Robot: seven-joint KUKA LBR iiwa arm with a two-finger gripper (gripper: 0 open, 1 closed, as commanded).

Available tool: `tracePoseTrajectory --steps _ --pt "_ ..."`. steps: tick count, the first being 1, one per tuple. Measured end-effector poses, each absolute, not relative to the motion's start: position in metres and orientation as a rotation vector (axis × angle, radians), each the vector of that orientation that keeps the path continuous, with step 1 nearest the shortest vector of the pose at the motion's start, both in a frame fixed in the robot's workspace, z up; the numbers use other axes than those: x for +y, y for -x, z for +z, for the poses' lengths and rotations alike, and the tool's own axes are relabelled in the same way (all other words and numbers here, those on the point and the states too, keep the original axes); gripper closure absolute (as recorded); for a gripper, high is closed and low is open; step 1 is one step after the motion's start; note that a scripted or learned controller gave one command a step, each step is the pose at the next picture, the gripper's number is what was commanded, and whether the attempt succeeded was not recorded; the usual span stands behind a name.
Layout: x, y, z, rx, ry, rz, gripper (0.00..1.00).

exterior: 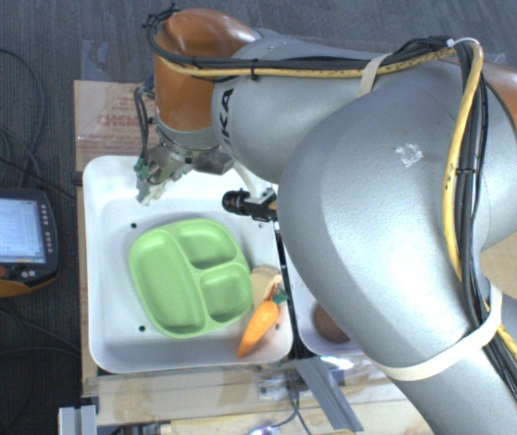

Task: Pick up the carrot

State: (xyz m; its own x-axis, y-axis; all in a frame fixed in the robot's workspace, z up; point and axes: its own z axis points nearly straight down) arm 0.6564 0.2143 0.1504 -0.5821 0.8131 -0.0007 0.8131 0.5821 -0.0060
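Grey arm (395, 207) bulks closest to the lens, hiding most of the right bin (306, 338). Its pincer (152, 178) hangs over the far left corner of the left bin (104, 270); whether it is released or clenched I cannot tell. Well apart from the pincer, the carrot (259, 326) lies at the bin's near right corner, just beside a green tray (190, 277). Beyond the pincer's left sits a pendant (9, 238).
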Motion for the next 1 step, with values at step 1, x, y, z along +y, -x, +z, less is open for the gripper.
tracePoseTrajectory --steps 1 --pt "0.2213 -0.6690 0.2010 -2.738 1.548 -0.004 1.00"
